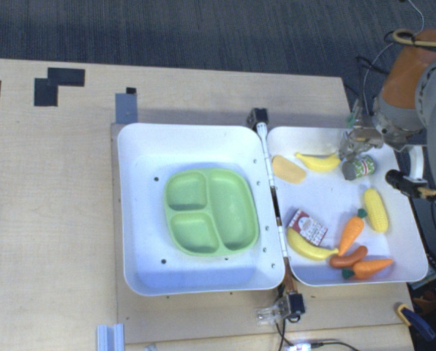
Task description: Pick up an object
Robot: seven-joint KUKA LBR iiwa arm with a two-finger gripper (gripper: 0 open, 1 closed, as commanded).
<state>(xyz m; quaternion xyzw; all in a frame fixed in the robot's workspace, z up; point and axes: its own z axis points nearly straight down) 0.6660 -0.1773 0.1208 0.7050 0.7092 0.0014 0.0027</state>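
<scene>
Look to the upper right of the frame: your gripper (358, 146) hangs low over the far corner of the right bin (415, 269), and just below it in the picture lies a small green can (359, 168) on its side, its long axis running roughly left to right. That can looks like the nearest candidate for the pick. The gripper seems to sit directly over or against the can, but you cannot tell from this slant whether the fingers are spread or closed, nor whether the can is between them, so do not count it as held.

To the can's left a yellow banana (317, 161) lies almost touching it, and further left a pale orange slice (289, 170). The bin's upper wall is close behind the gripper, so there is little room in that direction; open floor lies toward the lower middle of the bin.

Further down the frame lie an ear of corn (377, 210), a carrot (351, 232), a red and white carton (308, 227) resting on a second banana (306, 245), a sausage (348, 257) and another carrot (371, 267). The left bin (134, 196) holds a green divided tray (211, 210). Both bins sit on the worktop (50, 210).
</scene>
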